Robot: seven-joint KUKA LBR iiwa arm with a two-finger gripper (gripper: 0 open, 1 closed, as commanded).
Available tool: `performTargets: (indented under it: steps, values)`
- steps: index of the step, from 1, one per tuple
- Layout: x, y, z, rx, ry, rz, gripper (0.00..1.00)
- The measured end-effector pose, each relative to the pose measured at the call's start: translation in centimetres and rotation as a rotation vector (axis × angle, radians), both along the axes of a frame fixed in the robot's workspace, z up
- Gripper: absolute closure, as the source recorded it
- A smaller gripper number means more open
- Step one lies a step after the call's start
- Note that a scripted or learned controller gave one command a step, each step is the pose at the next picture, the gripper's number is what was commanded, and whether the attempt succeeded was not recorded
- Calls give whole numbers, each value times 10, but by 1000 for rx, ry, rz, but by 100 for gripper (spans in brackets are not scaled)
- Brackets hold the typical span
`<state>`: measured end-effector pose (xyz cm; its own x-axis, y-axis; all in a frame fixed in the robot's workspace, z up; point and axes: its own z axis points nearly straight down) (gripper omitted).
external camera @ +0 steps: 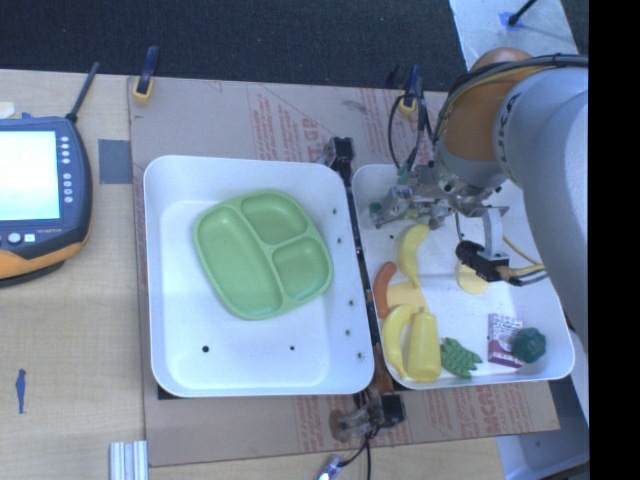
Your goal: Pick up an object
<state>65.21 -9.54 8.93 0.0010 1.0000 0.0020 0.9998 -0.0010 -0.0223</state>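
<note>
The right bin [556, 370] holds several toy foods. A curved yellow piece [410, 249] lies near its back, with an orange sausage [384, 282] to its left. Two yellow pieces [423, 346] lie side by side at the front, next to a green leafy piece [460, 357]. A small red and white packet [503, 340] and a green broccoli [529, 344] sit at the front right. My gripper [407, 208] hangs over the back left of this bin, just above the curved yellow piece. Nothing shows as held in it.
The left bin [180, 368] bears a green divided plate [262, 254]. A handheld pendant with a screen [40, 193] lies at the far left of the bench. The grey arm with its orange band [480, 118] covers the right bin's back right. A pale yellow piece [472, 282] lies under a black fitting [483, 259].
</note>
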Motion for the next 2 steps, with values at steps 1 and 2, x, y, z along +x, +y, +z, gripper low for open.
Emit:
performTargets:
  steps: [1, 2]
  values:
    - [-99, 2, 2, -3, -16, 6, 0]
    - [-30, -18, 3, -3, -20, 4, 0]
